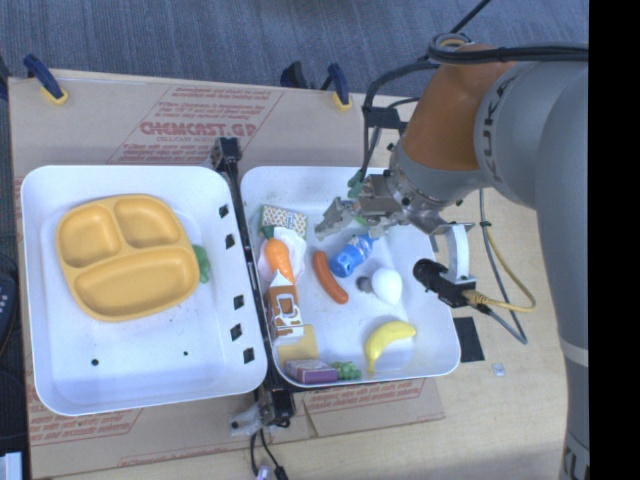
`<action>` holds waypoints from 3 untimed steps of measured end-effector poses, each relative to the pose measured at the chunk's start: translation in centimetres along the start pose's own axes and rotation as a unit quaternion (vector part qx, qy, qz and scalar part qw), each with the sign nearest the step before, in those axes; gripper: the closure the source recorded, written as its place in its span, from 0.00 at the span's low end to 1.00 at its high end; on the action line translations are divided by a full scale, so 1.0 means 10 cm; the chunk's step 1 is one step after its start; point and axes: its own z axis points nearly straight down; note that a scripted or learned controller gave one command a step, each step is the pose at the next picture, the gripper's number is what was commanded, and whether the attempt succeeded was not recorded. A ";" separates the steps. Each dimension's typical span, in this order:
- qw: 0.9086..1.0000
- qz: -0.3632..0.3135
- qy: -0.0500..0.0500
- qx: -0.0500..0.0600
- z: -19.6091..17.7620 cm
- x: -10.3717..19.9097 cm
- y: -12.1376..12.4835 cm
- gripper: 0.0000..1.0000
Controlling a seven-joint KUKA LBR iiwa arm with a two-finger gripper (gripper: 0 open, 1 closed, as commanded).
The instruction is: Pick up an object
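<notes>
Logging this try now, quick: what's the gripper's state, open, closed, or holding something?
Gripper: cannot be told; it sits low over the right bin, by the blue object, and nothing is visibly held.

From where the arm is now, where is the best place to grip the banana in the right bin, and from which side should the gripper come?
Probably the middle of the banana, from straight above, fingers closing across its narrow width. It lies flat and curved near the right bin front corner, with bare floor on both long sides. The egg sits apart behind it.
</notes>
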 end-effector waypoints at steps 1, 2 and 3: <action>0.990 -0.144 0.000 0.000 1.28 -0.26 0.26 0.00; 0.989 -0.146 0.000 0.000 1.18 -0.26 0.26 1.00; 0.960 -0.280 -0.002 -0.002 -0.16 0.10 0.40 1.00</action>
